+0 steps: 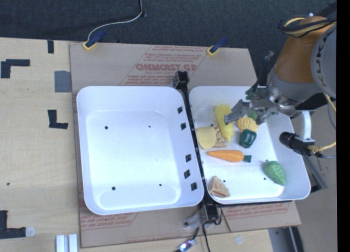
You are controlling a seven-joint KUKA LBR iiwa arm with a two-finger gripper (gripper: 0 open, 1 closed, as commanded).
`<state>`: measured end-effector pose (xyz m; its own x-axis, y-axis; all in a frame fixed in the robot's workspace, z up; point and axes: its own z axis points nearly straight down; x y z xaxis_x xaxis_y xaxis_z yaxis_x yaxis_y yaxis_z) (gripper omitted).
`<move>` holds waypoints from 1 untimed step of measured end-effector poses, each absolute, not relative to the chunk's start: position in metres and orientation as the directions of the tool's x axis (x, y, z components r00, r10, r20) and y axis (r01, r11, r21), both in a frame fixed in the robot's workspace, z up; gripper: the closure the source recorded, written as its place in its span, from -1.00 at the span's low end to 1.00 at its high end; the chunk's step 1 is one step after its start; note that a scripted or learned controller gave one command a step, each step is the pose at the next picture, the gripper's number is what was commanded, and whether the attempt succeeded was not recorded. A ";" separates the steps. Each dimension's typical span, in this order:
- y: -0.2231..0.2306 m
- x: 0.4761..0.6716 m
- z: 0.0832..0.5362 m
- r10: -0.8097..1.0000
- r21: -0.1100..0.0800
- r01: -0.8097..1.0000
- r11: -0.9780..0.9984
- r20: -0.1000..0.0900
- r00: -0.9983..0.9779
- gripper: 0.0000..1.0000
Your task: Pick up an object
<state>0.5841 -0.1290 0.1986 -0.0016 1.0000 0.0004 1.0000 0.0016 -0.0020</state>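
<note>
A: What is in the right bin (295,193)?

B: Small toy foods, smooth and plastic-looking. A long yellow corn cob (222,118) lies near the bin's far side, with a pale yellow rounded piece (206,137) just beside it. An orange carrot (225,156) lies flat in the middle, tapered to one end. A dark green pepper (247,138) sits above the carrot, and a bumpy green vegetable (274,172) rests toward the right rim. A tan wedge, like a sandwich slice (219,187), lies at the near edge.

A: And the gripper (244,116)?

B: It hangs low over the far right part of that bin, grey metal, right by a small yellow knobbly piece (247,123) and the pepper. Whether its fingers are apart or together, I cannot tell; the shapes blur into the toys.

A: The left bin (87,136)?

B: Shallow white plastic with rounded corners and a few dark dots on its floor.

A: What do the bins rest on?

B: A brown cardboard sheet (158,65) with red print, clamped at the far edge by two blue and yellow clips (94,39). It lies on a pale wooden bench (33,152) with black marks. Beyond is dark grey carpet (208,5) crossed by a thin white cable (131,18).
</note>
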 end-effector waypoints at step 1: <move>-0.123 0.535 0.080 1.000 -0.006 1.000 0.000 0.003 0.000 -1.00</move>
<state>0.5354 -0.1225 0.0800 0.0000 1.0000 0.0028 1.0000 0.0000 -0.0062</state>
